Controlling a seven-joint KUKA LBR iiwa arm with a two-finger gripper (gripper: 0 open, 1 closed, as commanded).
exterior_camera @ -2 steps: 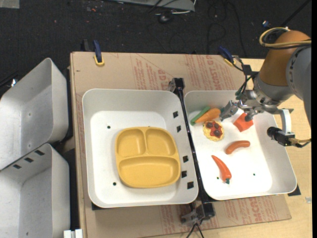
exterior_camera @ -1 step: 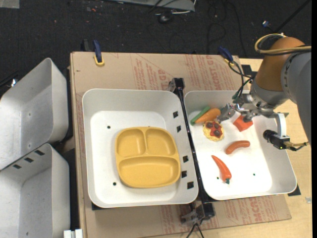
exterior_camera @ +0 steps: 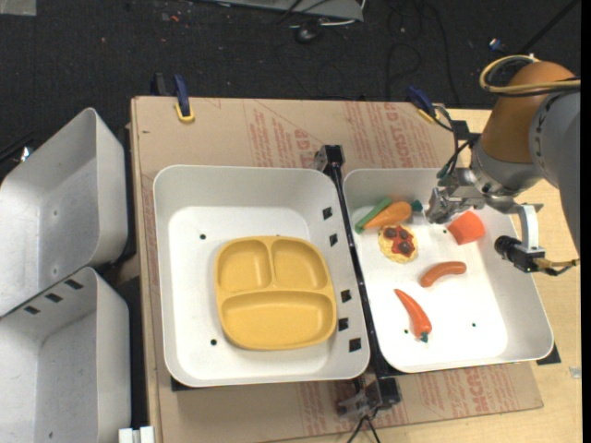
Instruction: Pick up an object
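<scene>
The arm reaches in from the right, and its gripper (exterior_camera: 444, 203) sits low over the upper part of the right bin (exterior_camera: 526, 326), just beside an orange-red block (exterior_camera: 466, 227). Whether the tool grips anything cannot be told from this slant, so no pick is confirmed; the task is judged not yet done, with the grasp and lift left. The block is small, bright and blunt-cornered, resting on the bin floor close to the tool, and it is the likeliest target. Other candidates lie in the same bin: a toy carrot (exterior_camera: 386, 215) with a green top, near the tool's left side; a small pizza piece (exterior_camera: 398, 243) below it; a sausage (exterior_camera: 443, 272); and a red chili pepper (exterior_camera: 414, 313) nearer the front. The left bin (exterior_camera: 180, 275) bears a yellow divided plate (exterior_camera: 275, 293), well apart from the tool.
</scene>
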